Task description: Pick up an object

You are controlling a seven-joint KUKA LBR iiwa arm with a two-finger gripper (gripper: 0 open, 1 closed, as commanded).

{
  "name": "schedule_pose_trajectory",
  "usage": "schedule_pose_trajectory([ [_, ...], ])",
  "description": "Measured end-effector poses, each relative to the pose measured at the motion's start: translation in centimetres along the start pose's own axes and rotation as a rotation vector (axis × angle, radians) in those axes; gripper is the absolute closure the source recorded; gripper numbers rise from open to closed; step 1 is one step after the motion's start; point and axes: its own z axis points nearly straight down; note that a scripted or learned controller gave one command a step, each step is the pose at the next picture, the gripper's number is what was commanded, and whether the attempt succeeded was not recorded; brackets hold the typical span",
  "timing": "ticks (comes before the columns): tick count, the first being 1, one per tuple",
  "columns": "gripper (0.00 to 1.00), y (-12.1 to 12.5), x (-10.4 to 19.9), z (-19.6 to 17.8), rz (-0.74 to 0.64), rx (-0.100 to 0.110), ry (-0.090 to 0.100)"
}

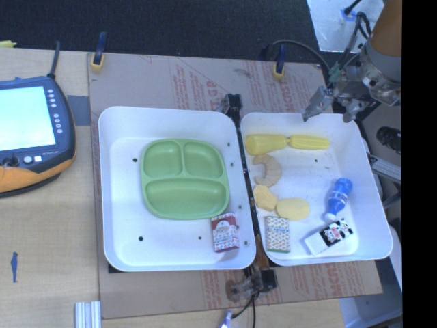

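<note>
bins (109, 183): 2
plate (184, 178): 1, left bin
cartons (225, 232): 3
bottle (337, 196): 1
corn (308, 142): 1
claw (332, 108): fingers spread, nothing held

A tablet-like controller (31, 132) with a bright screen and an orange-and-black casing lies at the left edge of the frame on the wooden bench (48, 265). A brown cardboard sheet (177, 77) spreads across the middle of the frame, held at its upper edge by two yellow clamps (97, 59). A sheet of white paper (334, 12) lies on the dark floor at the upper right.
</note>
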Motion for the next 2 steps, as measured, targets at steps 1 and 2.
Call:
schedule_pose_trajectory([
  [1,0.00,-8.6,-3.7,12.4,0.000,0.002,0.000],
  [2,0.00,-10.7,-9.1,9.3,0.002,-0.002,0.000],
])
